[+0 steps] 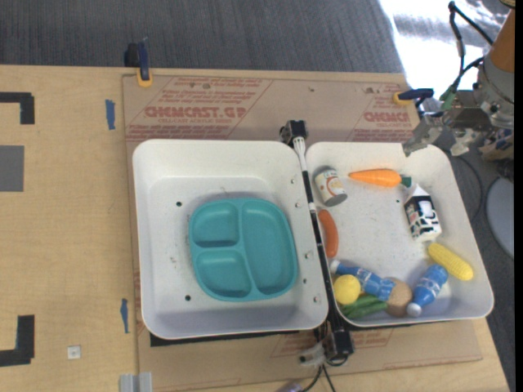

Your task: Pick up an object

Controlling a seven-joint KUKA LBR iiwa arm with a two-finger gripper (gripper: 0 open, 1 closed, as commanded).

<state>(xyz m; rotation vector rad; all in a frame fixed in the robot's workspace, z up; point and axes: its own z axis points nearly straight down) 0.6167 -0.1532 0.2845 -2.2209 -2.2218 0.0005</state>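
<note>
Hovering at the top-right corner of the right bin (pixel 470 243), the gripper (pixel 431 133) is too small and cluttered to read; cannot tell its state, and nothing visibly sits in it. Cables and the wrist trail off right behind it.

Nearest candidates: carrot (pixel 375 178) lying flat just below-left of the gripper, then the small can (pixel 328 184) beside it near the divider, then the black-and-white bottle (pixel 422 216) along the right wall. Farther down: corn cob (pixel 450 261), red sausage-like piece (pixel 328 231) by the divider, and a crowded pile at the bottom edge with a lemon (pixel 346 289), blue bottle (pixel 428 287), another blue item (pixel 372 282), something green (pixel 366 306) and a brown round thing (pixel 399 297). Left bin (pixel 155 186) holds a teal divided plate (pixel 243 250).

Pick looks not yet started. Risks, my guess: a descent this close to the corner could clip the bin rim; the carrot is tapered and could squirt out; the can may roll; going for the bottom pile risks grabbing two items or none because they touch.
</note>
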